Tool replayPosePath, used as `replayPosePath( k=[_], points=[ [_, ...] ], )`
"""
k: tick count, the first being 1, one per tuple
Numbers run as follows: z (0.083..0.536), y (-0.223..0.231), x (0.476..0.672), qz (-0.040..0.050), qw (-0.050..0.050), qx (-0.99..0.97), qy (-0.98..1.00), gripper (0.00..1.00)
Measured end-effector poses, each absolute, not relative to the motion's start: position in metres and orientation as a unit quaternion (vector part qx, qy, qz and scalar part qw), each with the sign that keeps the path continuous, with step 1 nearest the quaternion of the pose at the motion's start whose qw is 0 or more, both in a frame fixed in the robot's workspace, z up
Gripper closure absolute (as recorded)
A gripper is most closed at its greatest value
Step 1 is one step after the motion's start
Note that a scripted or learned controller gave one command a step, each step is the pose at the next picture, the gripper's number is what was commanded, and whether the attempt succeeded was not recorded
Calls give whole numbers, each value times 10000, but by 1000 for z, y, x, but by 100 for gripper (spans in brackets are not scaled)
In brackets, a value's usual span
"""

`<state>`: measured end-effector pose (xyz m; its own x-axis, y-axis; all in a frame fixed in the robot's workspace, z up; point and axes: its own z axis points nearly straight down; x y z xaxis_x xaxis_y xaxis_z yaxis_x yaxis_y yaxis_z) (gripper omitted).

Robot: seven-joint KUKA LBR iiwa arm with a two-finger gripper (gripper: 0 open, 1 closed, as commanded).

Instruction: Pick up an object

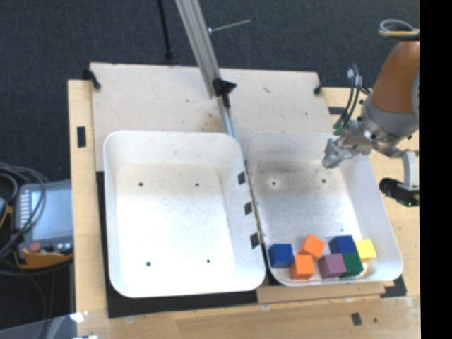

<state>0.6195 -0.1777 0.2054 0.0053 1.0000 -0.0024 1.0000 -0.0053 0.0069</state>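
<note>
1. Hanging over the far edge of the right bin, the pincer pointed down and toward the left; whether it stood wide or narrow could not be told at this distance, and nothing showed in its grip.
2. Behind the pincer rose the grey wrist and the orange band of the arm, reaching in from beyond the right bin.
3. Every candidate lay at the near end of the right bin, well apart from the pincer: a cluster of small blocks crowded against the near wall.
4. Within that cluster, the blue block sat at the end nearest the left bin, slightly separate from its neighbours. Two orange blocks followed, then a purple block, a green block, a second blue block and a yellow block at the other end.
5. The blocks looked light and rigid, probably foam or painted wood, with flat faces that should resist slipping and little risk of breakage.
6. Taking hold across two opposite flat faces seemed best. The lone blue block appeared the easiest choice, since it had open space on the side toward the left bin; the others touched or nearly touched, leaving little room beside them.
</note>
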Motion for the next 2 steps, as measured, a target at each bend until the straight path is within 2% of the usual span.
replayPosePath(
  k=[1, 2],
  points=[
    [223, -179, 620, 11, 21, 7076, 7066, 100],
    [216, -126, 627, 4, 2, 7048, 7094, 100]
  ],
)
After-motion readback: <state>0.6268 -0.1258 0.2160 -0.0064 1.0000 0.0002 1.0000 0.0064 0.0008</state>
